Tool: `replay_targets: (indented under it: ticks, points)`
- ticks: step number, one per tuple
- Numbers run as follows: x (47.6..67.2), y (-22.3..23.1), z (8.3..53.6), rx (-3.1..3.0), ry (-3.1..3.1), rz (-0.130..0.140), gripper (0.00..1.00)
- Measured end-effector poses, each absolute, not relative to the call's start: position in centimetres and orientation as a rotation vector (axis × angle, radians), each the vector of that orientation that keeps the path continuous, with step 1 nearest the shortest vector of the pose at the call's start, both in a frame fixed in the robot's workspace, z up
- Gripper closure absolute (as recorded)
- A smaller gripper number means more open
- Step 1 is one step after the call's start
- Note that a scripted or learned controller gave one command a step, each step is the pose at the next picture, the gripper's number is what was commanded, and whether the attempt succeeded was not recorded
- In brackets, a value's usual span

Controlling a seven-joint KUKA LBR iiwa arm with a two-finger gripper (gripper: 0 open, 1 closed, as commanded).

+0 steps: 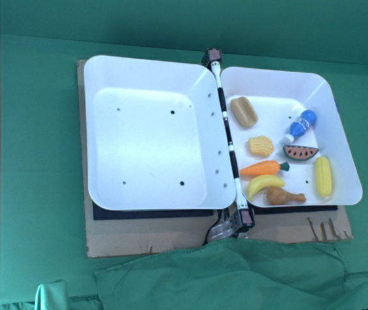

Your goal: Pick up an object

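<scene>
Toy foods crowd the right bin [343,148]: a bread roll [243,112] up top, a blue bottle [299,126] tilted just above a watermelon slice [300,152], a corn chunk [260,146] beside them. Lower down, a carrot [261,168] lies above a banana [264,185], which touches a drumstick [285,197]; a yellow corn cob [323,176] sits by the far wall. The left bin [145,141] shows bare white floor with small dark holes. A black-and-white bar [226,134] runs between the bins. Both rest on cardboard [119,237] over green bench [42,141], with rumpled green cloth [235,276] in front.
</scene>
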State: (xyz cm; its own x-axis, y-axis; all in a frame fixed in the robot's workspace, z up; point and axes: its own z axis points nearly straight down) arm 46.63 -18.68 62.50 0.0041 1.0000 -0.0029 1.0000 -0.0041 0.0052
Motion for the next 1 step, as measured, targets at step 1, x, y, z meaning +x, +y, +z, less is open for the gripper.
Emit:
replay_targets:
  ticks: [1]
  points:
    - [46.58,-18.73,63.85,2.22,2.204,0.006,1.0]
